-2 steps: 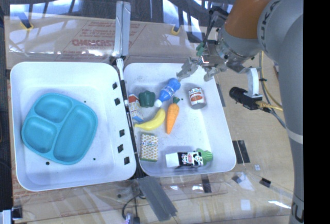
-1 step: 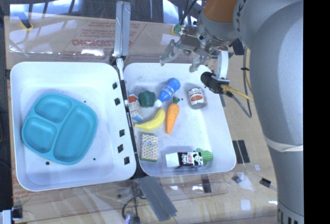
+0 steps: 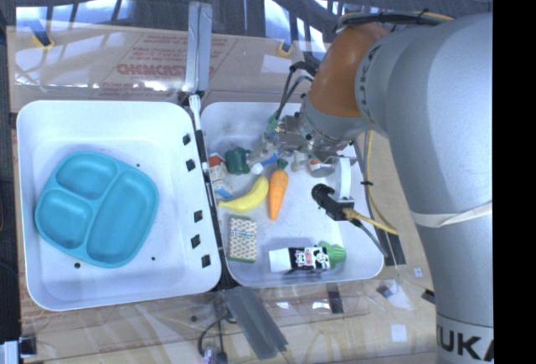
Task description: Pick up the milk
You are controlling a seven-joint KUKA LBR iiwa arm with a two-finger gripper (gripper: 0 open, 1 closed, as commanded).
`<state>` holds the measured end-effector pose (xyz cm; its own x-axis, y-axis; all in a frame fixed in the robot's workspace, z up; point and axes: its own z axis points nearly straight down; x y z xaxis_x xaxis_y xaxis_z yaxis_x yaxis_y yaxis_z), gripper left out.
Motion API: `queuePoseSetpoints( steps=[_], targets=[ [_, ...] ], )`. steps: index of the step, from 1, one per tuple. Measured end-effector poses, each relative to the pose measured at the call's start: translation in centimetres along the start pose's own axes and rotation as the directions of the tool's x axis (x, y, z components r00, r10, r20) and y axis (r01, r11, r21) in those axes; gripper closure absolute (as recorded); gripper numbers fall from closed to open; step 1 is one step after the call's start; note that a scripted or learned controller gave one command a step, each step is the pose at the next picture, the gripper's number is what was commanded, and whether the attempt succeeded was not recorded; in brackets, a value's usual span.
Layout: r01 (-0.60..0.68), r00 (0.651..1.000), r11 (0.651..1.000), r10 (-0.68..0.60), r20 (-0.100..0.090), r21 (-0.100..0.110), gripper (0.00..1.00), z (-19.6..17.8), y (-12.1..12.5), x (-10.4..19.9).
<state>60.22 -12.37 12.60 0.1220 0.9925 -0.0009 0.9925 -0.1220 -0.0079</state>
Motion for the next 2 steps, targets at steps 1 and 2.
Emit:
queuePoseSetpoints(
  steps=[1, 2],
  targets=[
    [0.137, 0.991, 0.991, -0.137, -0.001, -0.004, 0.00, 3.6, -6.0, -4.3],
    [0.445, 0.895, 0.895, -0.445, 0.003, -0.007, 0.00, -2.7, -9.1, -5.0]
  ],
)
